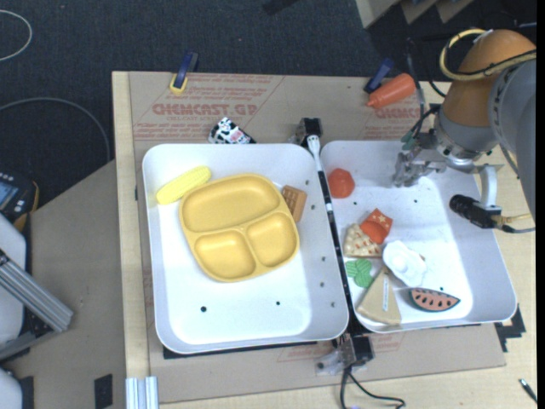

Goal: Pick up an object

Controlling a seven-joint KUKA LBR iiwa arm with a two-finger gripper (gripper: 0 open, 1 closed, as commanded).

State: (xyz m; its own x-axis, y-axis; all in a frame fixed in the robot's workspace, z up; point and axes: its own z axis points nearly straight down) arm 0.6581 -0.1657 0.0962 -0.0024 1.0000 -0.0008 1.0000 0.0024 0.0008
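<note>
Dark carpet floor (102, 24), cardboard-topped bench (255, 100), two white bins (247, 313); gripper (407, 170) over right bin, grip state unclear

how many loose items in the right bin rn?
7, possibly more hidden: red ball at upper left, red piece, waffle, green piece, white lump, sandwich wedge, watermelon slice at lower right.

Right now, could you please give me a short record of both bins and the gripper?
left bin: yellow divided plate, yellow banana, waffle piece
right bin: tomato, red piece, watermelon slice, sandwich wedge, white item
gripper: above the right bin's far end, holding nothing visible
</note>
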